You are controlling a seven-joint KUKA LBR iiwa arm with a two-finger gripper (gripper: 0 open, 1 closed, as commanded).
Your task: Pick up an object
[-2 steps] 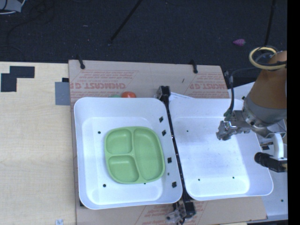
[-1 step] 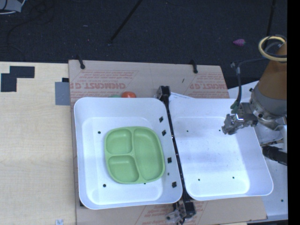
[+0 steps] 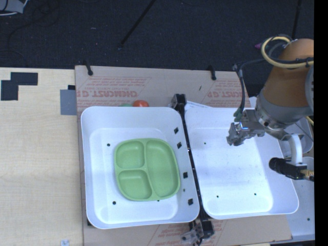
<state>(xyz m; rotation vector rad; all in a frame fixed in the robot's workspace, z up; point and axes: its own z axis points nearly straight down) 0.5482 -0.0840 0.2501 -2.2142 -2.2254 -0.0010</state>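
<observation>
A light green divided plate (image 3: pixel 147 168) with three compartments lies flat in the left bin (image 3: pixel 97 137). My gripper (image 3: pixel 236 136) hangs over the upper middle of the right bin (image 3: pixel 241 188), well to the right of the plate. The arm with its orange band (image 3: pixel 293 70) comes in from the right. I see nothing between the fingers.
A small red and green object (image 3: pixel 138 104) lies on the cardboard just behind the left bin's far rim. A black divider (image 3: pixel 187 163) runs between the two bins. A black part (image 3: pixel 287 168) of the arm sticks out over the right bin's right side.
</observation>
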